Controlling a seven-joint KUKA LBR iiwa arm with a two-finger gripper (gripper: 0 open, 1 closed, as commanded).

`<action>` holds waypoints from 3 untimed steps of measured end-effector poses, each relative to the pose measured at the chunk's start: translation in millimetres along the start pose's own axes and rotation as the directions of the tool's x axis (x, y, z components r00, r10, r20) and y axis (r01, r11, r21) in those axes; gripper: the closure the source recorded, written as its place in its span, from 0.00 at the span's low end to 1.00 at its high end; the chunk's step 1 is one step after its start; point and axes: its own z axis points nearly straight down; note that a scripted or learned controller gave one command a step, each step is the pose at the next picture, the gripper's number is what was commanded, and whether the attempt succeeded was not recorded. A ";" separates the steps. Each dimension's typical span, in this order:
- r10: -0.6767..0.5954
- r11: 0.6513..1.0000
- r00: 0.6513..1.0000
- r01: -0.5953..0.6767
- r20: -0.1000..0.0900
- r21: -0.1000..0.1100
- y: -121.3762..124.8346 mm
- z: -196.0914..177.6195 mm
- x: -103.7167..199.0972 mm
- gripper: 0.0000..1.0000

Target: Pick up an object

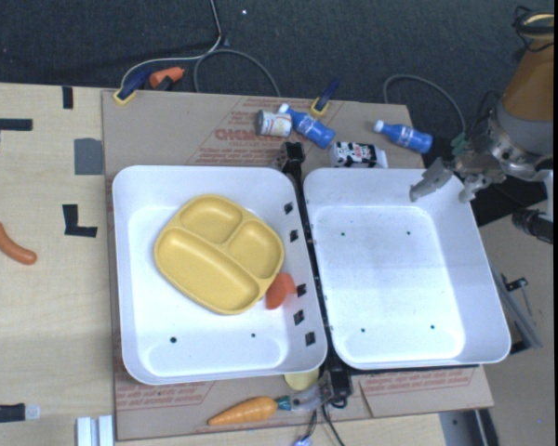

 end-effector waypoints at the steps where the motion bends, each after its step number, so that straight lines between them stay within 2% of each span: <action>1: 0.000 1.000 1.000 0.000 0.003 -0.003 -52.2 143.2 45.2 0.00; 2: 0.000 1.000 1.000 0.000 0.006 -0.012 -9.1 39.4 -0.2 0.00; 3: 0.002 1.000 1.000 -0.002 -0.007 0.015 -143.8 89.5 51.0 0.00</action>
